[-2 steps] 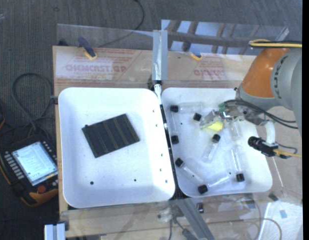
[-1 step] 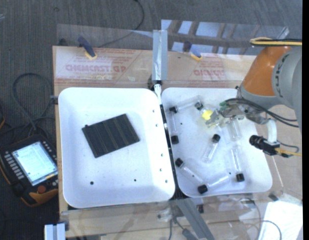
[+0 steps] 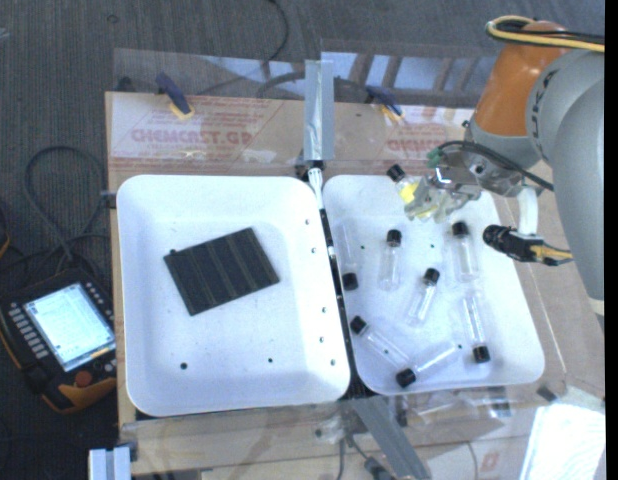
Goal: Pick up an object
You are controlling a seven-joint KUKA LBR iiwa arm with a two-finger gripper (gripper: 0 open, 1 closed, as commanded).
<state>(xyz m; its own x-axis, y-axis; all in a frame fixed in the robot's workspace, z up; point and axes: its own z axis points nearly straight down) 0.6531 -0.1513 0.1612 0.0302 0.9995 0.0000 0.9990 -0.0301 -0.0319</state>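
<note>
Nearest the camera, at the lower edge, a metal bracket is cut off by the frame, and at lower left a handheld control pad (image 3: 61, 340) with a lit screen lies on the dark floor, its cable looping away. Above these sit the two white bins; the left bin (image 3: 149, 368) carries a dark ribbed mat (image 3: 222, 269) lying at a slant; the right bin (image 3: 509, 363) holds a scatter of clear vials with black caps (image 3: 426, 294), their glass so pale against the white that their outlines are hard to trace and an exact count is uncertain. Further back, over the far part of the right bin, the gripper (image 3: 429, 200) hangs beside a capped vial; something yellowish and clear sits at its tip, perhaps a vial, but the blur there hides whether it is gripped and how the hand is set; I cannot tell. The grey arm (image 3: 579, 158) with its orange band runs off the right edge. Beyond, a cardboard sheet (image 3: 209, 133) is clamped to the bench.
</note>
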